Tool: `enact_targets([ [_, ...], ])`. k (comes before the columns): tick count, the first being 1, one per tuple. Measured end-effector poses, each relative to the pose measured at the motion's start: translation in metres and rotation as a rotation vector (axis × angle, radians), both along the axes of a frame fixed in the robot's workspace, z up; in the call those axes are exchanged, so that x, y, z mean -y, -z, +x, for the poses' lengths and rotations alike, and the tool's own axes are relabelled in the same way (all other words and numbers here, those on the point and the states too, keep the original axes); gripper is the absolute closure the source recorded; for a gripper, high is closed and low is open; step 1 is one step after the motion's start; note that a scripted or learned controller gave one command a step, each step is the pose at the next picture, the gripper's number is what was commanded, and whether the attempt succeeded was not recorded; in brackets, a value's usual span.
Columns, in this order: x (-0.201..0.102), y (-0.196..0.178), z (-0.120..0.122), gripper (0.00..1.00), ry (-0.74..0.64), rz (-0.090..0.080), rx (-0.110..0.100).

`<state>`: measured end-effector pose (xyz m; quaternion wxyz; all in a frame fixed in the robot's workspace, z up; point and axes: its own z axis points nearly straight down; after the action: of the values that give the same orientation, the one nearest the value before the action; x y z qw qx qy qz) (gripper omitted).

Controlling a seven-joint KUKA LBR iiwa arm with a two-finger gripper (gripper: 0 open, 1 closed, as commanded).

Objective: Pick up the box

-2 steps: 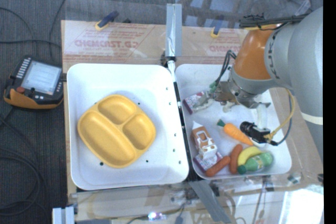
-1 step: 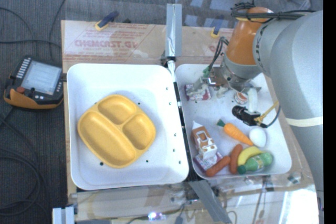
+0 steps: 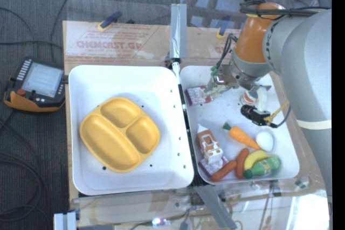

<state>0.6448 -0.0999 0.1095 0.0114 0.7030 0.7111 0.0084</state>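
Camera view, nearest edge first: the right bin [image 3: 289, 167] holds a cluster at its 6 o'clock side, where a green and yellow bottle [image 3: 262, 165] lies beside two small sausages [image 3: 233, 164]. Just beyond them, at about 7 o'clock in that bin, the box [image 3: 209, 146] sits tilted against the bin's left wall, white with orange print. A carrot [image 3: 242, 137] lies toward the middle, pointing to 10 o'clock, with a white egg [image 3: 264, 141] just beside it at 4 o'clock.

In the left bin [image 3: 90, 77] a yellow divided tray [image 3: 119, 133] rests near the centre.

Farther back, at 11 o'clock in the right bin, the gripper [image 3: 217, 83] is low over a small pink-and-white packet [image 3: 196, 96], well apart from the box. I cannot tell whether it is grasping anything. The arm [image 3: 259, 43] rises behind it at 1 o'clock. A handheld controller [image 3: 35, 85] lies on the floor at 9 o'clock.
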Motion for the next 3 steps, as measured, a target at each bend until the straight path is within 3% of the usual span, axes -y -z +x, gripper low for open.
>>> enact_targets([
  [1, 0.000, 0.003, -0.002, 0.00, 0.000, 0.000, -0.006],
  [2, -0.002, 0.013, -0.005, 0.00, 0.092, 0.010, -0.008],
  [3, -0.001, 0.000, -0.002, 1.00, 0.092, 0.006, 0.002],
])
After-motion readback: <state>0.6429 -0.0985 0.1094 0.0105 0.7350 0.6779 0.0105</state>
